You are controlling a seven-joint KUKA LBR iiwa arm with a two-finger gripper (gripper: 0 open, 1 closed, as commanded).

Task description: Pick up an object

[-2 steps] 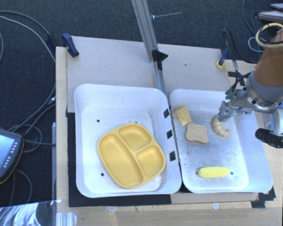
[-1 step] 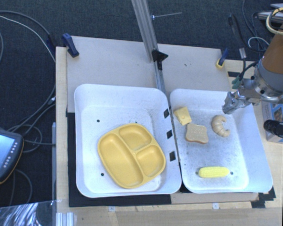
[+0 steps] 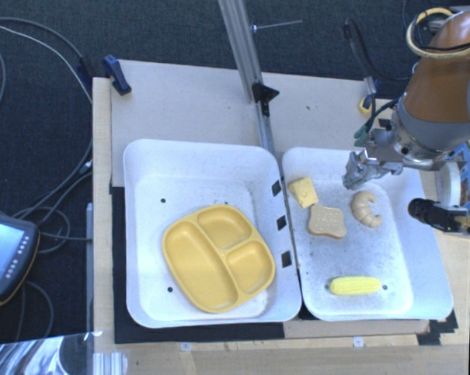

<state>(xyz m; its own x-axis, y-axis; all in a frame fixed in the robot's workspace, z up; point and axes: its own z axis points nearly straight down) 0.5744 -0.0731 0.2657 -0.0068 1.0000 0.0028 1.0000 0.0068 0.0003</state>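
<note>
While the gripper [image 3: 358, 174] hangs low over the right bin [image 3: 416, 303], just up and to the left of the croissant [image 3: 366, 207], nothing sits between its fingers, and whether they stand apart or together cannot be made out at this slant.

The croissant looks the likeliest thing to take, being nearest. To do it well, I judge the arm should shift a little toward the croissant's middle, turn the fingers across the narrow width of the crescent rather than along its curve, and come straight down before closing; a grip on one tapered horn would probably slip off.

The croissant is a tan, ridged crescent, likely moulded plastic and fairly hard. Left of it and a little lower lies a slice of toast [image 3: 327, 222], flat and squarish with a pale face and browner edge, awkward to pinch from above. Up and left of the croissant is a yellow cheese wedge [image 3: 302, 192], blocky and smooth. Well below lies a corn cob [image 3: 354, 286], yellow, round and bumpy, apt to roll.

Far left of the croissant, the left bin [image 3: 142, 171] holds a glossy yellow divided plate [image 3: 218, 257] with three compartments.
</note>
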